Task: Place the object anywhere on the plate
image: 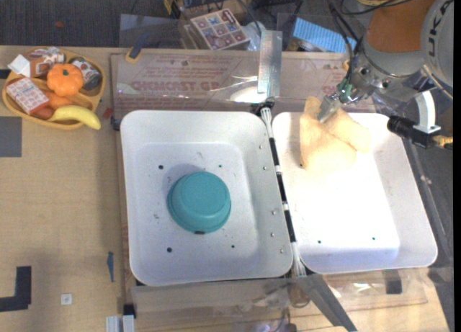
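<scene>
We see gripper (330,107) over right bin (403,244), pale cloth (331,140) hanging from its pinch; teal plate (200,201) lies leftward in left bin (144,251).

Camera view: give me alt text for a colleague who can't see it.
The gripper hangs over the right bin, at a pale yellow cloth-like object near its back edge. A teal plate sits upside down in the left bin.

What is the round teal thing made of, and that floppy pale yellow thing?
The round teal plate looks like smooth, matte plastic: even colour, soft sheen. The floppy pale yellow cloth-like sheet seems to be soft fabric or foam, since it folds and drapes below the pincer.
</scene>
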Controlling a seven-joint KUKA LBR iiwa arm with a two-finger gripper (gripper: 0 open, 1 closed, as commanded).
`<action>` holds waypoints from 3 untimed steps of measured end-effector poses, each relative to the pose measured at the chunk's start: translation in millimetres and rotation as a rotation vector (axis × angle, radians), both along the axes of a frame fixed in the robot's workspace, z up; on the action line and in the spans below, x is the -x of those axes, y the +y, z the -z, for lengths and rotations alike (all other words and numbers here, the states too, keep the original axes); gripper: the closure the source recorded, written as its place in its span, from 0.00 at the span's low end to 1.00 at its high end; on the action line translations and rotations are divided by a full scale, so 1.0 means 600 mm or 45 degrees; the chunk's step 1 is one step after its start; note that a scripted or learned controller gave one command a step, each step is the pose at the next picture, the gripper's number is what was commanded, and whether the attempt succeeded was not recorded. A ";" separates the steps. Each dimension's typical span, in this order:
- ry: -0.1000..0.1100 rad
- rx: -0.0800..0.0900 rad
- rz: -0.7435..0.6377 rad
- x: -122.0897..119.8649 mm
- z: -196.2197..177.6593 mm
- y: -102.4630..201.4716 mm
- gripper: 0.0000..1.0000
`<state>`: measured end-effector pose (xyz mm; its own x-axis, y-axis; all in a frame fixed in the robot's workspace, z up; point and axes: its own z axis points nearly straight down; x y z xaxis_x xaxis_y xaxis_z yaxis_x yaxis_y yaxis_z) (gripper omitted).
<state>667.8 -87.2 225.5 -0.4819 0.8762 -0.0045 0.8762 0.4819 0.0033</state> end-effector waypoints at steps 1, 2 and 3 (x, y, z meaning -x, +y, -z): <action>0.004 -0.002 -0.507 0.038 -0.007 0.060 1.00; 0.002 0.000 -1.014 0.100 0.007 0.126 1.00; 0.003 0.000 -1.358 0.156 0.020 0.191 1.00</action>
